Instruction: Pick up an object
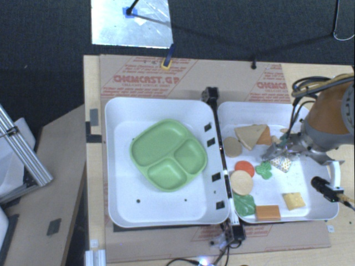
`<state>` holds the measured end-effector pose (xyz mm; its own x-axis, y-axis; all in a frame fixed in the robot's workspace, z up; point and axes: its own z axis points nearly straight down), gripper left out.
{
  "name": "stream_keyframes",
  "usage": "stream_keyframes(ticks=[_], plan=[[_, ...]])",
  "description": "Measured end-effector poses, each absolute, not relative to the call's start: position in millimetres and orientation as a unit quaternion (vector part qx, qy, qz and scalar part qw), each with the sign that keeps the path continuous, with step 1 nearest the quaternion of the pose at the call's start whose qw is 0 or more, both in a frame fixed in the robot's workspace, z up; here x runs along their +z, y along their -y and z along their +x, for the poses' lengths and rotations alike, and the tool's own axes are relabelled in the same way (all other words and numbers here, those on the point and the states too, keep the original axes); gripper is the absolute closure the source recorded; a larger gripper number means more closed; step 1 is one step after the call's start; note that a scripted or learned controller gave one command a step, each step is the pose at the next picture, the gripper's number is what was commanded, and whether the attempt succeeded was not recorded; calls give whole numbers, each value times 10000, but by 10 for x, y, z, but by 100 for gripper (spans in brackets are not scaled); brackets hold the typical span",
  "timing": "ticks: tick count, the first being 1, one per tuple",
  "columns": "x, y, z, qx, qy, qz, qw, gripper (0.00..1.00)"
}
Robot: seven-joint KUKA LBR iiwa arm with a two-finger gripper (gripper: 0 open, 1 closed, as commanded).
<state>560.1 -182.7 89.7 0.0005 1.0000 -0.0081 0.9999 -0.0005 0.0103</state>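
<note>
Both shallow white plastic bins [119, 165] look smooth and kinda glossy; the light green divided plastic tray [168, 154] is matt-ish; the printed brown cardboard sheet [183, 76] underneath looks dull and papery.

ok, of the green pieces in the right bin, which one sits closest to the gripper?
The small green piece beside the red round slice, just left of the gripper. The other green piece lies at the bin's front-left corner, next to the orange block.

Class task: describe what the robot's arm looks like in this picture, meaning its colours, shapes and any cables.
The arm is rounded and bulky, with an orange band above a grey wrist section. Black cables loop over its top. The gripper is grey metal.
</note>
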Motion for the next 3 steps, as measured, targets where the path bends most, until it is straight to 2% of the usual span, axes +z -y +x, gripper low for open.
stream_keyframes(ticks=[1, 2, 3], plan=[[1054, 1854, 5643, 37, -7069, 7071, 148, 100], [1676, 1795, 5640, 17, -7088, 7054, 28, 100], [2220, 1798, 5659, 18, -7089, 7053, 35, 100]])
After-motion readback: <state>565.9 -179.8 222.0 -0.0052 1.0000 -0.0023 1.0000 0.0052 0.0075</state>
